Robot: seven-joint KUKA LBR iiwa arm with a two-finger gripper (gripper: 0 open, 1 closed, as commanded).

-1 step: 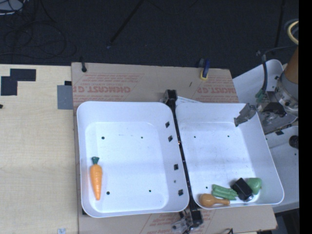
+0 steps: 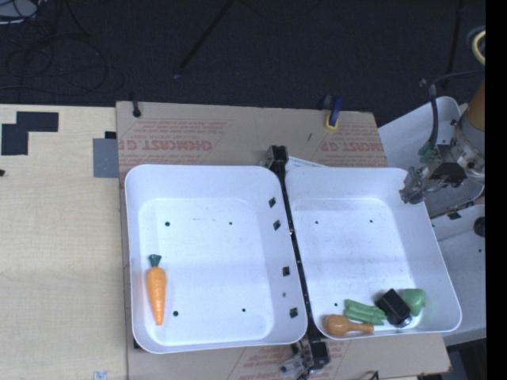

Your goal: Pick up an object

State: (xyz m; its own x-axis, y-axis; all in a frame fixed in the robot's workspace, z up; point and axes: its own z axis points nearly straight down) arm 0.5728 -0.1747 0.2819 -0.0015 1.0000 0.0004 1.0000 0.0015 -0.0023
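White plastic, two shallow bins set edge to edge on a cardboard sheet (image 2: 238, 133) — the arrangement gives the arm one bin to draw from and one to drop into.

Left bin (image 2: 198, 184): one toy carrot (image 2: 156, 289), orange with a green top, lying lengthwise near the left wall, well apart from everything else and open to approach from above.

Right bin (image 2: 356, 188): four items crowded into the near right corner — a green pod-like piece (image 2: 364, 312), a black block (image 2: 393, 307) resting partly over it, a rounder green piece (image 2: 413, 298) touching the block, and an orange-tan pear-shaped piece (image 2: 345, 325) against the front wall. They probably slid there; being so close together will complicate a clean grip.

Gripper (image 2: 413, 187): poised at the right bin's far right rim, above and well away from the cluster, with nothing visibly between its fingers. Whether it is parted or closed cannot be told at this size.

Status, as judged: no object lifted yet; nearest candidates are the corner cluster.
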